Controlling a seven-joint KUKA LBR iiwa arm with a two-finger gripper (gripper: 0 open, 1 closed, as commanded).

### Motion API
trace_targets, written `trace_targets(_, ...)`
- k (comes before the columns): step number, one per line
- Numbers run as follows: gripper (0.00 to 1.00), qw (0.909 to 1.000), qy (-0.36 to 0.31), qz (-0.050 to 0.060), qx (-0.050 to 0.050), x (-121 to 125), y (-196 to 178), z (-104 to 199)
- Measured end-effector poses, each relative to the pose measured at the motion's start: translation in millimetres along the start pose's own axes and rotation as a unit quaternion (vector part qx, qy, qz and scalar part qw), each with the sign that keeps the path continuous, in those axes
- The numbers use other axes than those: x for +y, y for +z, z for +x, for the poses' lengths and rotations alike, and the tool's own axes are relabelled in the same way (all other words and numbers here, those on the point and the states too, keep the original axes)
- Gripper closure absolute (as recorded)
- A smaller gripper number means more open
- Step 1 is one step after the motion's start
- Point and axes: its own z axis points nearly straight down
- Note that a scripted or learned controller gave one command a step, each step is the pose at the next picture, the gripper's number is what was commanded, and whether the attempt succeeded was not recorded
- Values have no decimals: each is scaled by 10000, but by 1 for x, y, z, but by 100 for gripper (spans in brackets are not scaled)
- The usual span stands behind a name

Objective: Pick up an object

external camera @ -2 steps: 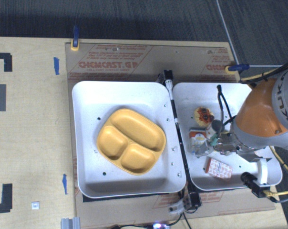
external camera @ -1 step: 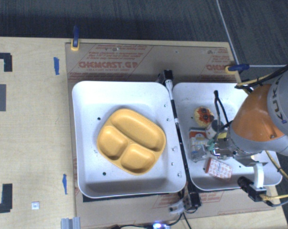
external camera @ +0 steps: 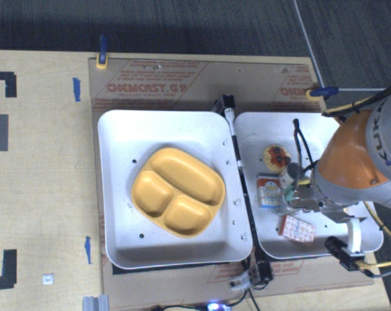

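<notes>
Arm (external camera: 354, 157) enters from the right, orange band uppermost, wrist bent downward; gripper (external camera: 291, 190) points left, low over the bin.

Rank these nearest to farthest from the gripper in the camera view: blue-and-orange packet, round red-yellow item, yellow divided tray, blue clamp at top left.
From the gripper:
1. Blue-and-orange packet, right bin, just beside it on the view's left.
2. Round red-yellow item, right bin, above it in the view.
3. Yellow divided tray, left bin.
4. Blue clamp, board's top-left corner.

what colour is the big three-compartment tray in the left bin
The moulded three-compartment plastic tray is yellow all over, plain and unpatterned; the camera view shows it lying in the left white bin.
</notes>
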Motion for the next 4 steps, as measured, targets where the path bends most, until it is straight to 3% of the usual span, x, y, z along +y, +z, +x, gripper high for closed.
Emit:
trace_targets(1,0,10000,1,1,0,0,0,0)
trace_targets(2,100,10000,-2,-21,-8,1,-10,0)
trace_targets(3,0,10000,0,-20,-7,1,-10,0)
trace_targets(4,0,10000,-5,35,15,-2,11,1)
